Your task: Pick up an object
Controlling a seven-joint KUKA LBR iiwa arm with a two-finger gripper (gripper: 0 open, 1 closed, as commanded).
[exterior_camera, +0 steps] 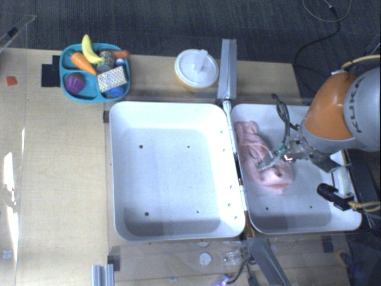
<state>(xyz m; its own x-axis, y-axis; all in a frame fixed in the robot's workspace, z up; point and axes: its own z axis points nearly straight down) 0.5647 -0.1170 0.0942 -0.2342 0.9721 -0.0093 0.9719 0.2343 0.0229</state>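
From my feed I see the arm (348, 115) reaching in from the right over the right bin (309, 216), its orange band bulking large above the wrist. The gripper (278, 157) sits low at the pink cloth (262, 154), a crumpled, soft-looking bundle lying along the left side of that bin, close to the divider between the two bins. The gripper's tip is right at the cloth's right edge, around the bundle's lower half, and appears to touch it. I cannot tell from this slant whether the jaws are spread or pressed together, nor whether any fabric sits between them; the parts there are small and tangled with glints of metal.

The left bin (172, 171) shows its bare white floor with a few small dark holes. Beyond the bins, on the bench (53, 177), a blue sectioned tray (66, 94) holds toy food: a banana (89, 49), a carrot (82, 62), a purple piece (74, 83) and a speckled block (113, 77). A white lidded container (196, 69) with a yellow rim stands just behind the left bin's far right corner, beside a grey metal post (227, 70).
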